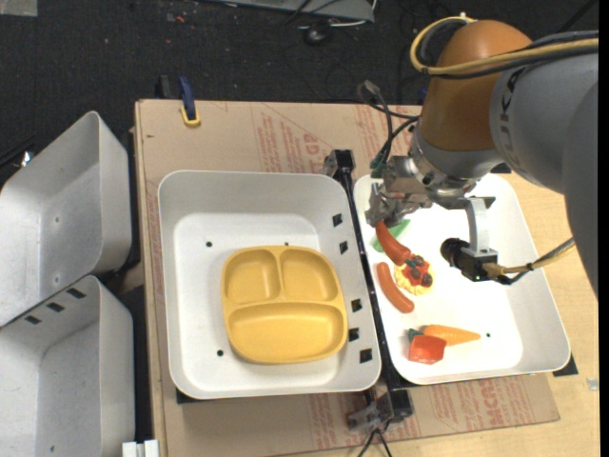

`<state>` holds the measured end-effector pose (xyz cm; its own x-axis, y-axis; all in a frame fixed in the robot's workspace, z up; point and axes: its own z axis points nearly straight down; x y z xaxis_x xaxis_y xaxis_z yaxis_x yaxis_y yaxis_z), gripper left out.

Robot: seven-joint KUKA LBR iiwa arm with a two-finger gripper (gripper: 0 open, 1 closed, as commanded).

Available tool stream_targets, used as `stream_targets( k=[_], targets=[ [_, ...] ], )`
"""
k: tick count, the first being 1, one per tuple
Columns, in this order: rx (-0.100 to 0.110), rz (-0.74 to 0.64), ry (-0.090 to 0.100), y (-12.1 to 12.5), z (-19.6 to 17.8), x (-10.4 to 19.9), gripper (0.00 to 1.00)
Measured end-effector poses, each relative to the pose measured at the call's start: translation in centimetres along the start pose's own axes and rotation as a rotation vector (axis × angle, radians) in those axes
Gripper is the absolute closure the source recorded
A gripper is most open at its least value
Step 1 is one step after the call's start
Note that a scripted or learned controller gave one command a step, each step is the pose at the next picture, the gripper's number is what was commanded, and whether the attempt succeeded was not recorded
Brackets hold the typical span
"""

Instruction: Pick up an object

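Observation:
My gripper [383, 213] hangs low over the left part of the right bin [533, 284]. Directly under its tip lies a red chili pepper [392, 244], with a bit of green [399, 225] beside it. Whether the gripper touches the chili I cannot tell. Just below are a reddish sausage [395, 288] and a small yellow piece with dark and red toppings [417, 274]. Nearer the bin's front lie an orange carrot [449, 332] and a red chunk [427, 349].
The left bin [190, 255] holds a yellow divided plate [284, 303]. A black part on a cable [468, 257] hangs from the arm over the middle of the right bin. Grey tubs [57, 227] stand at the far left, off the bench.

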<state>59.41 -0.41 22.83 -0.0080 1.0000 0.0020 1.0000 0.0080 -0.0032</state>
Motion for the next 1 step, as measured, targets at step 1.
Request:
stream_targets(
  k=[1],
  targets=[
    [-0.001,0.000,0.000,-0.76,0.99,5.47,1.00]
  ],
)
